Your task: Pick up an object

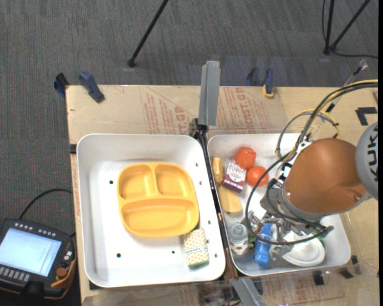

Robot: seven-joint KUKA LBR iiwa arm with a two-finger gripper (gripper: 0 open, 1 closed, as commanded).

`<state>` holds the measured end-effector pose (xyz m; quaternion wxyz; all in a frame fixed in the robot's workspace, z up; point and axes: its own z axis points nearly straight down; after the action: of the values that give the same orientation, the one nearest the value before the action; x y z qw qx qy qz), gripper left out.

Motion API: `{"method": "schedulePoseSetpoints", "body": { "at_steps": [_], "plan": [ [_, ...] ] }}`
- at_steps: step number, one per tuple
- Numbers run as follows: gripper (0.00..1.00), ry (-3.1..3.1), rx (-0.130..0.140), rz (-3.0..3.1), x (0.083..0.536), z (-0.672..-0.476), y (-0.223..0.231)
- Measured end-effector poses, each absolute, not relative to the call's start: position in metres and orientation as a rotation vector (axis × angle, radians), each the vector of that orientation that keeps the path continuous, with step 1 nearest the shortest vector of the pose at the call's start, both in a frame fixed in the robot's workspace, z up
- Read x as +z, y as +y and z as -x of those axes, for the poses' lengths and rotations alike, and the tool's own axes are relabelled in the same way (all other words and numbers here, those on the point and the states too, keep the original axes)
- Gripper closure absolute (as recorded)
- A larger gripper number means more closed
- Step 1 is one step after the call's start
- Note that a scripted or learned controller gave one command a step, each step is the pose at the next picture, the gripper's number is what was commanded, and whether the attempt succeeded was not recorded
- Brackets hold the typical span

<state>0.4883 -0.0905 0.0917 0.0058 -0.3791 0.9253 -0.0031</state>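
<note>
Arm low over right bin (342,244); gripper (272,230) among clutter at near edge, finger state hidden, cannot tell. Blue bottle (263,248) just beside it: probably light, rigid, slick; take across narrow body.

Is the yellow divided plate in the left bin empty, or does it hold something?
Empty. All three compartments of the yellow plate show bare yellow; the small patterned box lies beside it on the bin floor, not on it.
</note>
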Motion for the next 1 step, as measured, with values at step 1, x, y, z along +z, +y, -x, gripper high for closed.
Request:
{"method": "schedulePoseSetpoints", "body": {
  "at_steps": [1],
  "plan": [
    [0.00,2.765,-0.007,1.466,0.0912,-0.4886,-0.0812]
  ]
}}
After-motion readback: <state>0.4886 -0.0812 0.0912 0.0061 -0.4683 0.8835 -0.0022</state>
